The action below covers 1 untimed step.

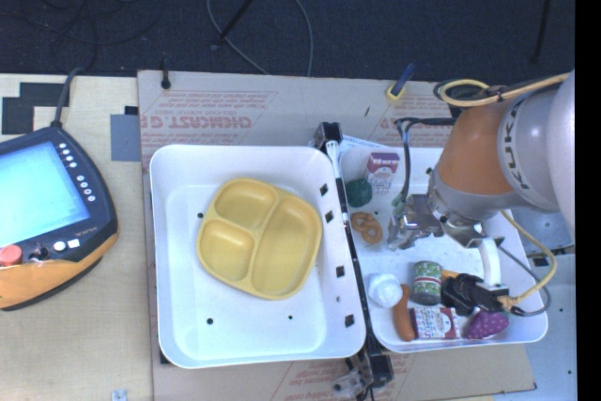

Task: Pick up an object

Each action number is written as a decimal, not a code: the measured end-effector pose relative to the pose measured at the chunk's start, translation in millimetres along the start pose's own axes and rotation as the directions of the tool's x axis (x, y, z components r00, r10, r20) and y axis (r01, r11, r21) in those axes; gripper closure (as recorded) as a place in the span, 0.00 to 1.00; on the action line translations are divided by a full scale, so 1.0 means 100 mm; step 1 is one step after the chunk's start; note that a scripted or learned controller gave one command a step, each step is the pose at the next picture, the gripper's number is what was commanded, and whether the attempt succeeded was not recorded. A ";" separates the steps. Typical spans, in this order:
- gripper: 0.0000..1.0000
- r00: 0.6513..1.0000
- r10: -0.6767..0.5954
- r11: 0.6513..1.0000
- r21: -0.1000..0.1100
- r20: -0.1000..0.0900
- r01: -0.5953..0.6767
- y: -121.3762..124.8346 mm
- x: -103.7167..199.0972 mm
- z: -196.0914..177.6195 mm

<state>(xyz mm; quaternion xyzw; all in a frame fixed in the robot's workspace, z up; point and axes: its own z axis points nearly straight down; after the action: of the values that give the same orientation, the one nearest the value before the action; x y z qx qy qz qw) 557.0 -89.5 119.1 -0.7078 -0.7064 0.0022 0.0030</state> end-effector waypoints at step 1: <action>0.00 1.000 0.001 1.000 0.001 0.000 -0.001 0.00 0.00 0.00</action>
<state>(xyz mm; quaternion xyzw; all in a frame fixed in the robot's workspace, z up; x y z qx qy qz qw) 556.6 -89.5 118.6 -0.7081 -0.7061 0.0024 0.0035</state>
